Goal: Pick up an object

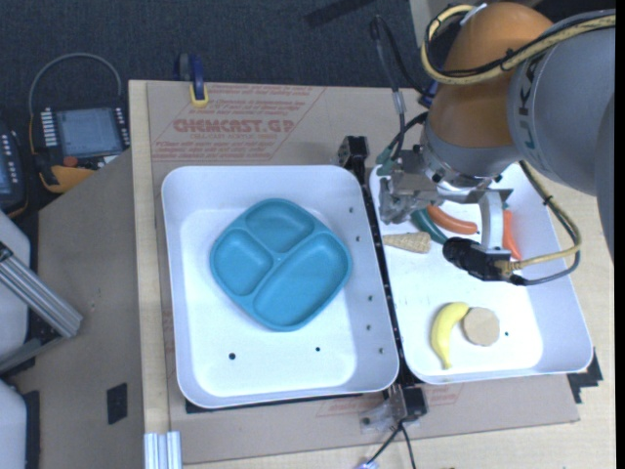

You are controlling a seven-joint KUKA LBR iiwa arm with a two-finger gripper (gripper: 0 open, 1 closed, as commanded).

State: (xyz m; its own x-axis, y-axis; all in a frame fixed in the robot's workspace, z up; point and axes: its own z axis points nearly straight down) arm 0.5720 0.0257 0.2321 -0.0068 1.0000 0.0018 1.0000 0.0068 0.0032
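We see the gripper (405, 203) low at the right bin's (557, 355) ten o'clock corner, just above a pale corn cob (407, 242); we cannot tell its state; an orange carrot (451, 222) lies at its three o'clock; a yellow banana (445, 330) touches a tan round cookie (480, 326) toward six o'clock; the left bin (186, 262) holds a blue divided plate (280, 262) on the surface (146, 164).

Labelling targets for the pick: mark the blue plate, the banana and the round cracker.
blue plate (281, 262), camera view, centre ridge.
banana (446, 331), camera view, middle of its curve.
round cracker (480, 326), camera view, top face.
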